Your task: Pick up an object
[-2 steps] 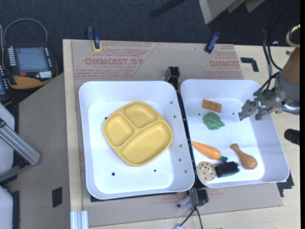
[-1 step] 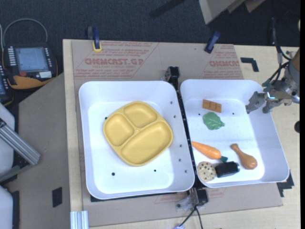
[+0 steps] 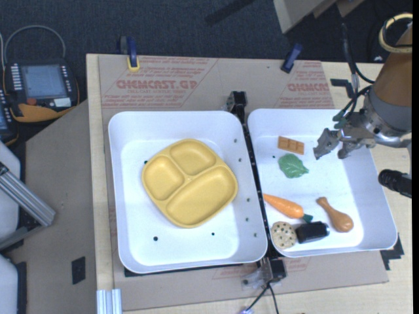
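1. The grey two-finger gripper (image 3: 334,144) hangs over the right white plastic bin (image 3: 373,241), near its top. Its fingers are spread apart and nothing is between them.
2. The toys lie loose in that bin, I think so the arm can reach any one.
3. The soft green leafy toy (image 3: 292,166) lies nearest, just left of the fingers and a bit lower. It is a round lump with no clear long side.
4. The small orange-brown block (image 3: 291,144) sits just above it, long side left to right.
5. The orange toy carrot (image 3: 284,205) points up-left.
6. The brown toy drumstick (image 3: 335,215) has its thin end up-left.
7. The yellow three-part plate (image 3: 190,182) rests in the left white bin (image 3: 124,175).
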You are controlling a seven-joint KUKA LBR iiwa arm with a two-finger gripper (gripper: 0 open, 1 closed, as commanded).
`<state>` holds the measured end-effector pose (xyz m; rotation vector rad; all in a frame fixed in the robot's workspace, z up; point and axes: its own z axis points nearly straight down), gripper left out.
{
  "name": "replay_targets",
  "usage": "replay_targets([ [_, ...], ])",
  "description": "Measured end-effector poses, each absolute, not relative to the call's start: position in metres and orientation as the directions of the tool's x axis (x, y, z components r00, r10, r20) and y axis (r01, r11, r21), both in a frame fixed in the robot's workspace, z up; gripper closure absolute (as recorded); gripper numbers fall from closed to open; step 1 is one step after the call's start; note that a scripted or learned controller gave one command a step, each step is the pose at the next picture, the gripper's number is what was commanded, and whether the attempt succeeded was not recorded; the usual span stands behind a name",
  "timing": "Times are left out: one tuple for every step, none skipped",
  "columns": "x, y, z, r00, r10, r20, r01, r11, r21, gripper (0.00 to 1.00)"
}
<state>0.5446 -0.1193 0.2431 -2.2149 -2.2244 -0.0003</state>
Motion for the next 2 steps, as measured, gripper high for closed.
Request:
replay_targets([
  [0.539,-0.058,0.234,-0.006,1.0,0.003,1.0,0.006,-0.003,1.0],
  [0.534,0.005,0.237,-0.007,1.0,0.003,1.0,0.007,-0.002,1.0],
])
